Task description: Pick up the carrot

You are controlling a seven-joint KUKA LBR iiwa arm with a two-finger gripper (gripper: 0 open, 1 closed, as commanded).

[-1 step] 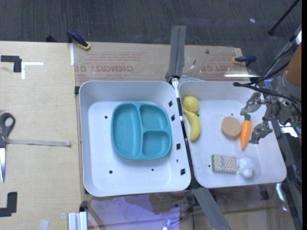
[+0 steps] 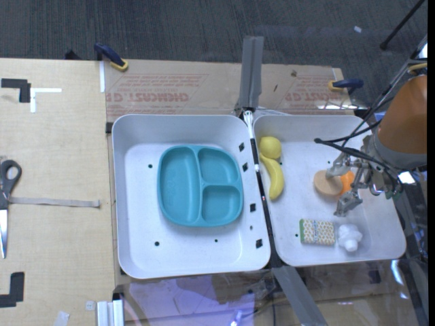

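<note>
The carrot (image 2: pixel 348 180) is a small orange piece in the right bin (image 2: pixel 380 246), right beside a tan round disc (image 2: pixel 327 183). My gripper (image 2: pixel 346 201) is low over the bin's right half, directly on the carrot and covering part of it. A bit of orange shows against the gripper's metal lower down. The arm's grey wrist and orange band come in from the right edge.
A banana (image 2: pixel 275 178) and a yellow lemon (image 2: pixel 270 146) lie at the right bin's left side. A patterned small box (image 2: pixel 318 232) and a white lump (image 2: pixel 350 237) sit near its front. The left bin (image 2: pixel 129 202) holds a teal divided plate (image 2: pixel 200 185). Scissors (image 2: pixel 7 182) lie on the bench, far left.
</note>
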